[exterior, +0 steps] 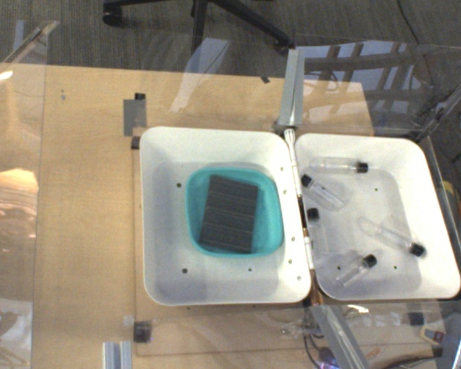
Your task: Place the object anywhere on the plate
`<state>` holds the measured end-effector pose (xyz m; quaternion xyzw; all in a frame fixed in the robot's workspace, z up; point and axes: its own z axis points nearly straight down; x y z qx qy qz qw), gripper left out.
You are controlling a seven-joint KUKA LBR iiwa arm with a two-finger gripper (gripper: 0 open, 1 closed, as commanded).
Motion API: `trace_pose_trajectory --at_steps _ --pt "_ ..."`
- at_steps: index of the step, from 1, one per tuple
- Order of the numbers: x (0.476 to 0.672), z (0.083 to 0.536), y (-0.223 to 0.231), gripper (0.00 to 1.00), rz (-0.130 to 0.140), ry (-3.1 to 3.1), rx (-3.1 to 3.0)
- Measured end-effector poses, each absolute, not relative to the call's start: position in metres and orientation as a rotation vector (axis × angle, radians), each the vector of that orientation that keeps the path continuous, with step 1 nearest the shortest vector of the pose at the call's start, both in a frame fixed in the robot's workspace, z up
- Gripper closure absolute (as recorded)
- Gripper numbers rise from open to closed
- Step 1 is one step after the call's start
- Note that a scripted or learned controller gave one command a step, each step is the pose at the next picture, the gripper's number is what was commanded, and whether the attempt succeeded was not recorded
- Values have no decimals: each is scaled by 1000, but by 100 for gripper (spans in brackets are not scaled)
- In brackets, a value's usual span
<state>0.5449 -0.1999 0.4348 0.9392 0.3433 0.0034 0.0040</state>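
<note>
A teal plate (270, 223) lies in the middle of the left white bin (161, 229). A dark grey ribbed rectangular block (229, 214) rests flat on the plate, slightly tilted. Several clear plastic tubes with black caps lie scattered in the right white bin (426, 206): one tube (339, 164) near the back, another tube (323, 192) at the left side, a third tube (392, 237) toward the right.
A further capped tube (352, 269) lies near the right bin's front. A metal divider post (290, 91) stands behind the seam between the bins. Clear panels surround the wooden bench (69, 206). An office chair base (200, 6) stands on the floor beyond.
</note>
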Motion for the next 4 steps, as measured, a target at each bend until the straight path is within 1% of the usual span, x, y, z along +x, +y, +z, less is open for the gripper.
trace_pose_trajectory --at_steps 1,2,3,4 --pt "615 424 -193 0 11 889 3006" --pt "562 436 -205 0 12 614 3076" --pt "501 436 -206 0 14 391 3112" --pt "489 436 -206 0 13 328 3119"
